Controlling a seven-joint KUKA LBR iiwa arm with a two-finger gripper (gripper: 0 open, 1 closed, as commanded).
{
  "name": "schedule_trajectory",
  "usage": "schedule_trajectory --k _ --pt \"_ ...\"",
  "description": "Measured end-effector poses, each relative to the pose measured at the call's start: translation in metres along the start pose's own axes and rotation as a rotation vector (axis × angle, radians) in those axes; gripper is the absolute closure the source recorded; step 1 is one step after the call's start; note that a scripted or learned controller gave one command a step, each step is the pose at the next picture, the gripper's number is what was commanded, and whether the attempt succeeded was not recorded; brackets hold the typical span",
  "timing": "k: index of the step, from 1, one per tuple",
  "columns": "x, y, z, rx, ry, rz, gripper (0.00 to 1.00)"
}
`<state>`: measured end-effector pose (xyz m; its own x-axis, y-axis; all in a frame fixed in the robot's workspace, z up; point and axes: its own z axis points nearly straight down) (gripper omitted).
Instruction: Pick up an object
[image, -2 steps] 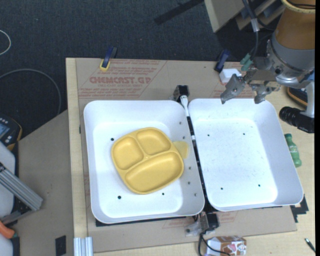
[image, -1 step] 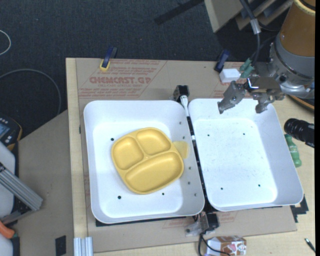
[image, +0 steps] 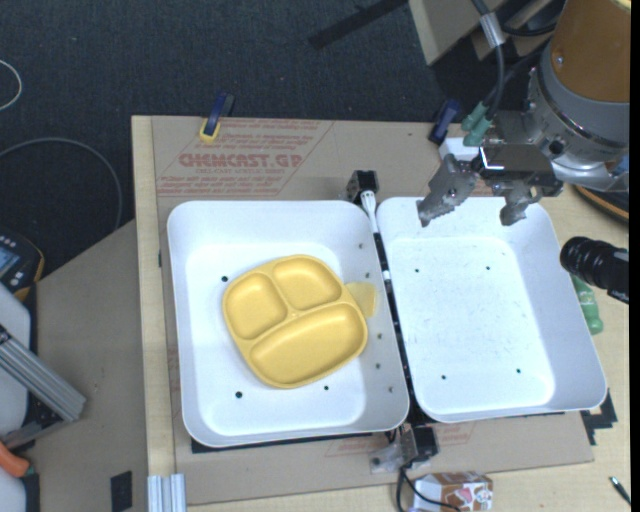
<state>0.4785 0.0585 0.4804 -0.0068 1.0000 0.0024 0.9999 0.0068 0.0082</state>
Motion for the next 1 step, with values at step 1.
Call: schedule_trajectory --k 1 --pt "-0.0026 0.0018 -0.0071 0.003 -0.003 0.005 1.0"
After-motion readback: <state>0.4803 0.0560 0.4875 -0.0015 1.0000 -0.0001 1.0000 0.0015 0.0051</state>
